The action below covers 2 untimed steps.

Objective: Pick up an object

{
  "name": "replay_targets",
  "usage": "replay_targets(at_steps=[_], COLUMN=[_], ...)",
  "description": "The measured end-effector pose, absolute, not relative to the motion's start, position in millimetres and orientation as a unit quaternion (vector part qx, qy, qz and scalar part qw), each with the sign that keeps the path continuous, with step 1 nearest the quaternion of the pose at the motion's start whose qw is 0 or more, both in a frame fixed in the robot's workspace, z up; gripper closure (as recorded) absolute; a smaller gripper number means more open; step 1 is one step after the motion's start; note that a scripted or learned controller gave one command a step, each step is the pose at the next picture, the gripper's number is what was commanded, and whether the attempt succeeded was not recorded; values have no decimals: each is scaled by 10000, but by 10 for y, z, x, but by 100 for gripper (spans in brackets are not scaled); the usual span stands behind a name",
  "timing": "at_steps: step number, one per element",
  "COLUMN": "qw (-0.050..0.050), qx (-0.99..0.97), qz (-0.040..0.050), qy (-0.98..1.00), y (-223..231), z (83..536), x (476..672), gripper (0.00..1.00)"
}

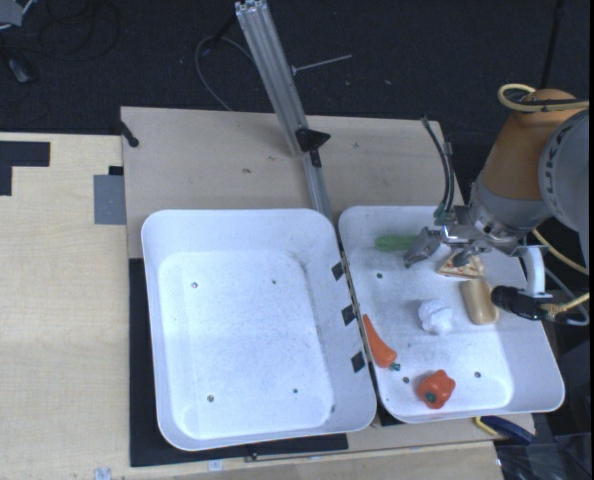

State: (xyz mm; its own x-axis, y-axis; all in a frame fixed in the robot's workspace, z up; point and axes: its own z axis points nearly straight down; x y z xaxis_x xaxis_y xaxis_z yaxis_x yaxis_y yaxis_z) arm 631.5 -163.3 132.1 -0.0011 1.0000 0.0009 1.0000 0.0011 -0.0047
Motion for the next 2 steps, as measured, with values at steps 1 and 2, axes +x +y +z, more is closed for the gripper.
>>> replay_targets(at_steps=[1, 2], qw=[-22, -32], qx=[-7071, -7073], qz=[-5, -16], qy=[-7071, -7069], y=[-1640, -1643], z=[891, 1008], x=[6326, 6334], gripper=[0, 100])
